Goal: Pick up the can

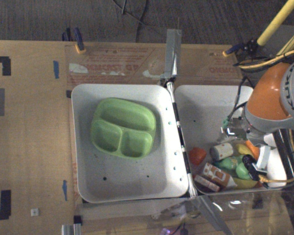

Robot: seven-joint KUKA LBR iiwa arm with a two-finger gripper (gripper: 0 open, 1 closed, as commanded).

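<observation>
Robotics laboratory test cell. A plywood worktop [29, 151] carries two white bins [122, 190] clamped side by side, with black tape markers [1, 65] and blue tape tabs [56, 69] for positioning. Loose cables [132, 1] lie on grey carpet [49, 9], and an orange-banded industrial arm [271, 102] reaches in.
</observation>
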